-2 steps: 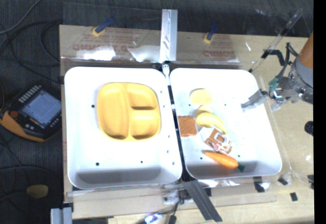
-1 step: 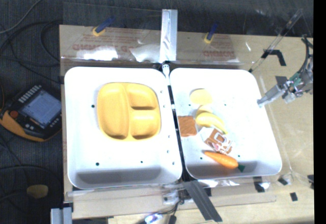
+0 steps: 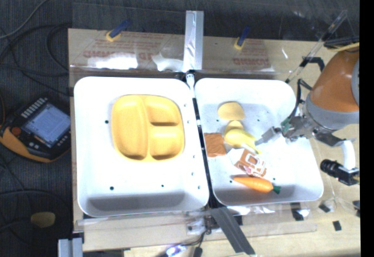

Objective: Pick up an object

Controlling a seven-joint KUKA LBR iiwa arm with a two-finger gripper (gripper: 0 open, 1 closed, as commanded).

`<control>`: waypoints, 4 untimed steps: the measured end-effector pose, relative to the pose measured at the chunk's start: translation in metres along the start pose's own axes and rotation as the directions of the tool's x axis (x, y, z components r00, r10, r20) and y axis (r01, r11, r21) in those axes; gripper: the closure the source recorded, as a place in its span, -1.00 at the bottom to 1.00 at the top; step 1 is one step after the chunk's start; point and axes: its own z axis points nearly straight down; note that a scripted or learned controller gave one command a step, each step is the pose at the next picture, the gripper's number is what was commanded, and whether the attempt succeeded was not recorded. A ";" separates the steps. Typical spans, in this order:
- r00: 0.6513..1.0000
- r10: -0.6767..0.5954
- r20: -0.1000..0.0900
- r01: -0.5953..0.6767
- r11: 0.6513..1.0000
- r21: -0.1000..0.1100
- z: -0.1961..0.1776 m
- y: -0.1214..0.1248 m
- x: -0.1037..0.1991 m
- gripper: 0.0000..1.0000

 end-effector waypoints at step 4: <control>0.987 -0.162 0.001 0.162 0.987 0.000 -0.040 0.035 0.140 1.00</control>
